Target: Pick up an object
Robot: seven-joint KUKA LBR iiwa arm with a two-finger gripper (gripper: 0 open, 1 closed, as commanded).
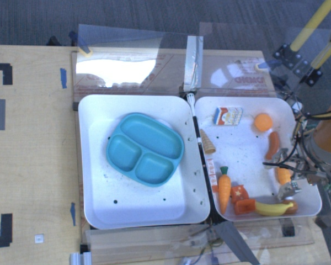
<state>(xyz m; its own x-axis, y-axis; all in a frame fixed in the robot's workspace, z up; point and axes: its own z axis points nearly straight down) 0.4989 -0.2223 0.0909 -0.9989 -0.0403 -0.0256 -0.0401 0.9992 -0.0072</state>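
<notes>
Camera view: gripper (289, 187), grip state unclear, over curved yellow banana (274, 207) beside glossy blue three-compartment plate (145, 148).

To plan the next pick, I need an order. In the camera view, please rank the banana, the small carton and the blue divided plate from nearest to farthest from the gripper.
Measured from the gripper in the right bin:
1. banana, just below-left of it, at the bin's lower edge.
2. small carton, upper left part of the same bin.
3. blue divided plate, in the left bin.
</notes>
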